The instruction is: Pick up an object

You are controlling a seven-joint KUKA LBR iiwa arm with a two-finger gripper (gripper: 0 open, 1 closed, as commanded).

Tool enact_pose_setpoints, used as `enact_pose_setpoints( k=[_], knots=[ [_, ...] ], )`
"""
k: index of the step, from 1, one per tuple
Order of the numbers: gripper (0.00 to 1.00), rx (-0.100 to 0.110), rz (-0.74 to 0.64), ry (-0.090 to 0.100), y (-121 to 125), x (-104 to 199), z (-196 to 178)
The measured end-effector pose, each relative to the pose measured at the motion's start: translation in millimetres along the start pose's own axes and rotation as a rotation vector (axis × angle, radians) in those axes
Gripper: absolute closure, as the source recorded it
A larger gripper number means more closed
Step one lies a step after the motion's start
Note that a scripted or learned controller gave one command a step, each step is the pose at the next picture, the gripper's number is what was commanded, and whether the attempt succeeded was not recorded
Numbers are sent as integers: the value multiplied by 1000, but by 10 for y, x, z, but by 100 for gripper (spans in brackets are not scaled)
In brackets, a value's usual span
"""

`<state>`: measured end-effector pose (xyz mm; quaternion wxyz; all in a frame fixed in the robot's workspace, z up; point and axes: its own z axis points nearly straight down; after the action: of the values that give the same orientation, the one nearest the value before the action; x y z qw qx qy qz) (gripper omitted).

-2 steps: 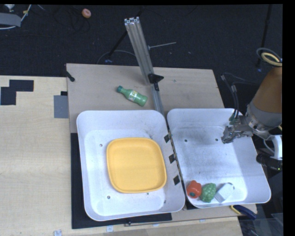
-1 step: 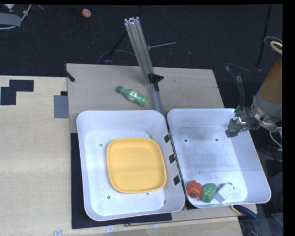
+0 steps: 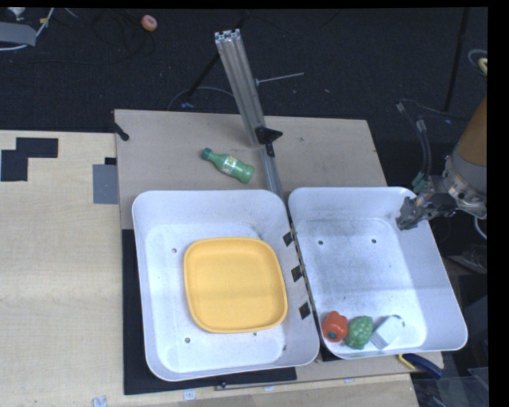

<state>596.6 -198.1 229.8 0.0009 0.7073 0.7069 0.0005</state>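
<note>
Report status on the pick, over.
Gripper at right bin's far right rim, holding nothing visible. Red pepper, green vegetable, white block in near corner, untouched. Path across bin floor open.

Grey arm with an orange band, black cables, and a dark end effector.

Fixed overhead camera, slanted over bins

A metal rail slanted across the tabletop above the two white bins. On the dark floor beyond lay black cables and a small orange ball. Black patches marked the pale wooden surface at left.
</note>
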Motion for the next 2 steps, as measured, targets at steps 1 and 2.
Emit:
enact_pose_setpoints(
  k=[1,2],
  knots=[
    [100,1,-4,2,93,534,-102],
    [100,2,-5,2,242,1066,-158]
  ],
)
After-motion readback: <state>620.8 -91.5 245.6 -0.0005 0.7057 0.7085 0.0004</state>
